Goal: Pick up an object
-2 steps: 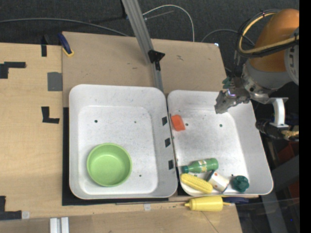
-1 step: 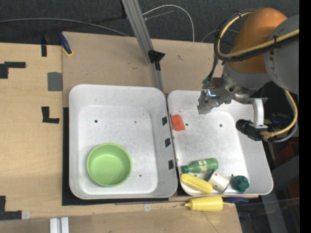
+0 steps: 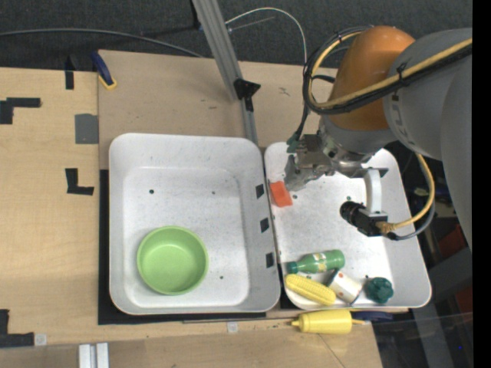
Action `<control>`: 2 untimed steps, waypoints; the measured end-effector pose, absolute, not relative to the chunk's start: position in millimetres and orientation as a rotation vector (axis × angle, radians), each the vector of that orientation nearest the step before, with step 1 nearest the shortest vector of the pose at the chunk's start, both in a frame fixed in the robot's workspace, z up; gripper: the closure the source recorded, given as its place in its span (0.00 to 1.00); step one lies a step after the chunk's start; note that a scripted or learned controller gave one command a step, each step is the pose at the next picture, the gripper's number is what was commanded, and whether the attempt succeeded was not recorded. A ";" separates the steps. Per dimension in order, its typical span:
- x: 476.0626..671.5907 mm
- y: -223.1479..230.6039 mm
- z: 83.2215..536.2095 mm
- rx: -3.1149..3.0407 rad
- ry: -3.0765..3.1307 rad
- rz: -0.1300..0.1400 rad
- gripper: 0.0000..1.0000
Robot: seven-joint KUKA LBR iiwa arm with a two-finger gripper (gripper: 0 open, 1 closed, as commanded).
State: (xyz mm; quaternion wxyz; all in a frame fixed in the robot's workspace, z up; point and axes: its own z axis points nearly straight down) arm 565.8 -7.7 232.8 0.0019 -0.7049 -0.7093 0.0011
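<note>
A: Where's the arm (image 3: pixel 399 75)?
B: Over the right bin (image 3: pixel 406 282); its hand (image 3: pixel 295 181) sits just above an orange block (image 3: pixel 281 195) by the left wall. Whether it's gripping, I can't tell.
A: The rest?
B: Green bowl (image 3: pixel 173 260) in the left bin (image 3: pixel 184 159); green bottle (image 3: pixel 316 263), corn cob (image 3: pixel 309 289) along the right bin's near edge.

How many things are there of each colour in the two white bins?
Green: 3 (bowl, bottle, small dark green thing)
Yellow: 1 (corn)
Orange: 1 (block)
White: 1 (small cylinder)
Total: 6
</note>
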 end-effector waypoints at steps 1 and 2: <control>544.3 50.9 232.0 -2.210 -2.227 0.003 1.00; 524.3 100.4 233.9 -2.210 -2.227 0.004 1.00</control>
